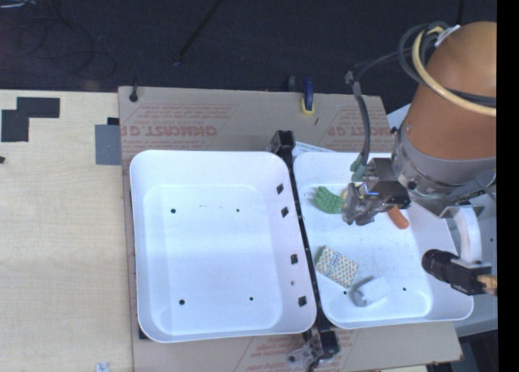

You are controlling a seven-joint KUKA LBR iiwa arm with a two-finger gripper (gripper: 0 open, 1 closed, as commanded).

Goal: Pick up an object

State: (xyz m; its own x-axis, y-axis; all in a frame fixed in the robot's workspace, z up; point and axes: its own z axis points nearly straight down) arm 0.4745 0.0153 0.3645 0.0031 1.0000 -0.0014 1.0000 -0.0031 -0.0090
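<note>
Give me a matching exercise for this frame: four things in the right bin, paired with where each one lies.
Things:
1. green piece
2. orange piece
3. patterned packet
4. grey piece

Places:
A. nearest the bin's front edge
B. left of the gripper
C. right of the gripper
D. near the divider, below the green piece

Pairs: 1-B, 2-C, 3-D, 4-A

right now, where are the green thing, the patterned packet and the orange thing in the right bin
green thing (328,199), camera view, on its middle
patterned packet (336,265), camera view, on its middle
orange thing (399,219), camera view, on the part showing beside the end effector (359,215)
</note>
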